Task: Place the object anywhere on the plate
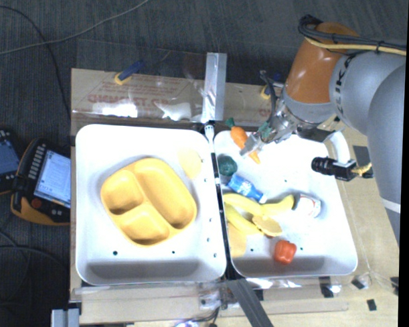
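A yellow divided plate (148, 200) lies in the left bin (87, 256). An orange carrot-like object (239, 135) sits at the far left corner of the right bin (335, 251). My gripper (253, 146) hangs over that corner, right beside the carrot, with another small orange piece (254, 156) just under its tip. Whether anything is held cannot be made out.
The right bin also holds a dark teal item (227, 165), a blue bottle (246, 188), bananas (256, 209), a red toy fruit (284, 251) and a white-and-red item (309, 206). A ridge (218, 200) divides the two bins. A handheld device (43, 181) lies to the left of the bench.
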Controlling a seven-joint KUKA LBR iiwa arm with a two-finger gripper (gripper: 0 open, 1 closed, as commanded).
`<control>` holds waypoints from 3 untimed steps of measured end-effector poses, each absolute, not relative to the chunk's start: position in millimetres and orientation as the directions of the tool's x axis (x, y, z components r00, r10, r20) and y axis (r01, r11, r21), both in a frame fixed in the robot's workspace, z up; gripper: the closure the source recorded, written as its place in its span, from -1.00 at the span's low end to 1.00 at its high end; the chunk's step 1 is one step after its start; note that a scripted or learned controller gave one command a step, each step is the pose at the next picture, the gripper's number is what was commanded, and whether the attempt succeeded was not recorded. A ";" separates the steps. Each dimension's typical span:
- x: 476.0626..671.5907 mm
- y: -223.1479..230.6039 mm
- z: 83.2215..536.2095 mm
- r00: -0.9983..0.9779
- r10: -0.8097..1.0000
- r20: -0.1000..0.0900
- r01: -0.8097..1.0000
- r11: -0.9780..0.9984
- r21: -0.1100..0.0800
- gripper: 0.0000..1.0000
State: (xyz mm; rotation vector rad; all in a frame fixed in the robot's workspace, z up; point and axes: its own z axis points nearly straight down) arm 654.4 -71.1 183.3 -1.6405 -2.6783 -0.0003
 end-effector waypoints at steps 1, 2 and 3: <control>527.4 -16.1 182.9 -0.611 0.792 0.002 0.792 0.611 -0.001 1.00; 531.4 40.2 186.6 -0.698 0.717 0.001 0.717 0.698 -0.001 1.00; 531.4 40.2 186.6 -0.698 0.717 0.001 0.717 0.698 -0.001 -1.00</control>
